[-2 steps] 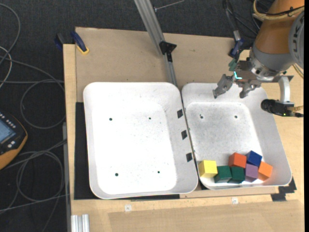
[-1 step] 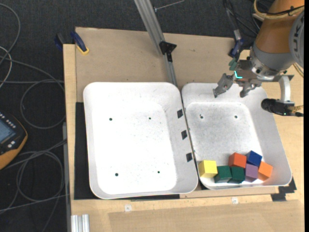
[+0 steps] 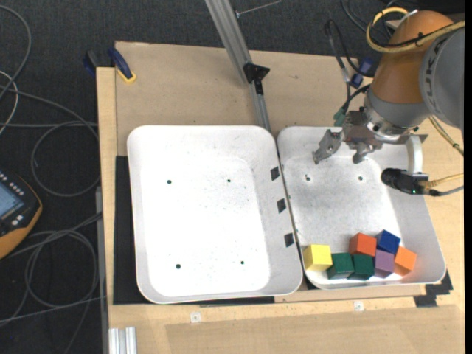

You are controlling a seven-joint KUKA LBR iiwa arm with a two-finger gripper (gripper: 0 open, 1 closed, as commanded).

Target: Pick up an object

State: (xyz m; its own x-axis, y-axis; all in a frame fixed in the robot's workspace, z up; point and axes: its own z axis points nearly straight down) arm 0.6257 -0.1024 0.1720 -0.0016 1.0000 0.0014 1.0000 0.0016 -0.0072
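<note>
A cluster of blocks sits against the near wall of the right bin point(image 3: 413, 223): a yellow block point(image 3: 318, 257) at its left, then two green blocks point(image 3: 352, 265), a purple block point(image 3: 385, 260), and an orange block point(image 3: 405, 258), with a red block point(image 3: 362, 243) and a blue block point(image 3: 388, 240) just behind. The left bin point(image 3: 147, 198) lies beside it on the tabletop point(image 3: 184, 80). Farther back, the hand point(image 3: 344, 149) hangs over the right bin's far end, fingers spread apart, gripping nothing, well apart from the blocks.

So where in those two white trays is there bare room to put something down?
The left bin is bare throughout. The right bin is bare between the gripper and its near edge, where the blocks crowd together.
</note>
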